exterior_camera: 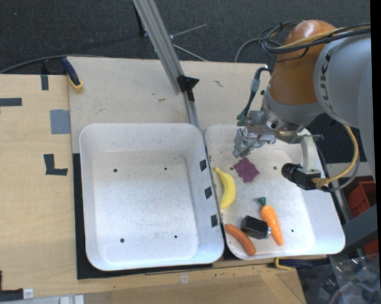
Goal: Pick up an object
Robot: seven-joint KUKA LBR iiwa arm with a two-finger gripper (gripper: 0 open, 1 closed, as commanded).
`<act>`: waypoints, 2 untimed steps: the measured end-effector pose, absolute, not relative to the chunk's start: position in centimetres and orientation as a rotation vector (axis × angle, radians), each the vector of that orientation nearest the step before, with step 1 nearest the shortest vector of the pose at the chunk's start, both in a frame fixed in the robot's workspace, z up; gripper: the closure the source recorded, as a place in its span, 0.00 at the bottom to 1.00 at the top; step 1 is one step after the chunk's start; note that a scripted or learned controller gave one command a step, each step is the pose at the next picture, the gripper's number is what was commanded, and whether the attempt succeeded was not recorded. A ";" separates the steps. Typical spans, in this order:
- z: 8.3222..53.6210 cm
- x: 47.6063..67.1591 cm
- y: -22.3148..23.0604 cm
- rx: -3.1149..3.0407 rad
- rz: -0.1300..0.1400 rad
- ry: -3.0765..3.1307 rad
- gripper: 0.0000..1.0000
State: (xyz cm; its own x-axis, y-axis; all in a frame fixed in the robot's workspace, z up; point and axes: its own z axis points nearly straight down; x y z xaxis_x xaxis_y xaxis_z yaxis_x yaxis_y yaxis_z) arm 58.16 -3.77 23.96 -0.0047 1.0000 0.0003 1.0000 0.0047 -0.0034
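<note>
In the right bin (318, 231) lie a purple block (246, 170), a yellow banana (227, 187), an orange carrot with a green top (272, 222), a small black object (254, 227) and a red-orange sausage-shaped piece (241, 239). My gripper (243, 149) hangs over the bin's far left part, just above and behind the purple block. Its fingers point down and nothing shows between them.
The left bin (92, 183) sits beside the right one, sharing a middle rim with black clips (207, 192). A slanted metal rail (165, 52) crosses the bench behind the bins. The arm's body (312, 69) and cables overhang the right bin's far right side.
</note>
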 end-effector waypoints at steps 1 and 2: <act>22.8 57.8 2.0 -2.211 0.003 -2.227 1.00; 21.9 57.3 7.1 -2.212 0.003 -2.226 1.00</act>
